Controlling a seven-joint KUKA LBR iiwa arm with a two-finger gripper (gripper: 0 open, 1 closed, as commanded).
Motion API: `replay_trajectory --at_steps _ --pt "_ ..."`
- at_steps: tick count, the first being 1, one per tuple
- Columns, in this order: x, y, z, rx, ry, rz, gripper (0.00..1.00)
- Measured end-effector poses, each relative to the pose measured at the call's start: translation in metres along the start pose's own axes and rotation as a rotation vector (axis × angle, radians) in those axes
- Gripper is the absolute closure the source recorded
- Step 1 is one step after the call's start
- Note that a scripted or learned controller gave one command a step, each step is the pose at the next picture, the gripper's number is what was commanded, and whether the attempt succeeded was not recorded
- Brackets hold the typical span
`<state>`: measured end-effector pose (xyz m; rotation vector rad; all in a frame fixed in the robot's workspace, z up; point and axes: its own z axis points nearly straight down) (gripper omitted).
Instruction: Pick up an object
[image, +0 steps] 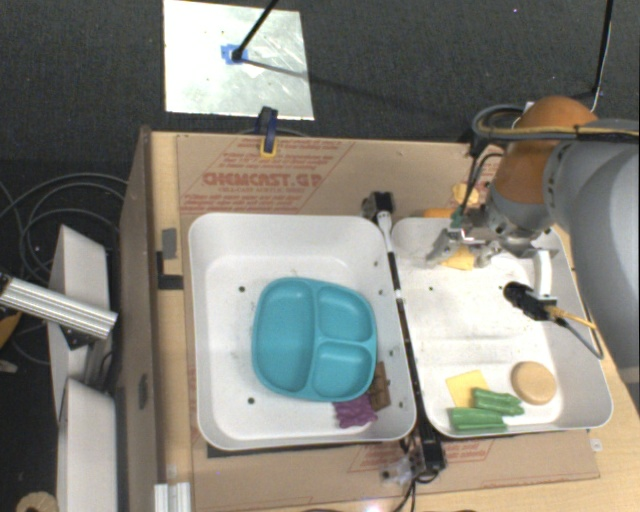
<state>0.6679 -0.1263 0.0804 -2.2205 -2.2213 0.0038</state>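
My gripper (462, 248) hangs low over the far end of the right bin (590, 400). Its fingers stand apart, one on each side of a small yellow piece (460, 263) that lies on the bin floor. Nothing is lifted. At the near end of this bin lie a flat yellow square (464, 384), two green pod-like pieces (484, 410) and a round tan biscuit (533, 381). A small orange piece (437, 212) sits at the bin's far rim, just left of the wrist.
The left bin (215, 300) holds a teal divided plate (313, 338), with a purple piece (351, 411) and a brown piece (381, 388) at its near right corner. A black divider rail (395, 290) runs between the bins. Cardboard lies under both.
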Motion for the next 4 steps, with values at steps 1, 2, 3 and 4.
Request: replay_trajectory --at_steps 1,2,3,4 --pt "-0.001 -0.001 -0.015 0.011 0.002 -0.001 1.00" --pt "-0.087 -0.019 -0.074 -0.009 -0.006 0.006 1.00" --pt "-0.023 0.003 -0.103 -0.009 0.002 -0.009 1.00" --pt "0.041 -0.015 -0.095 -0.003 0.004 -0.009 1.00"
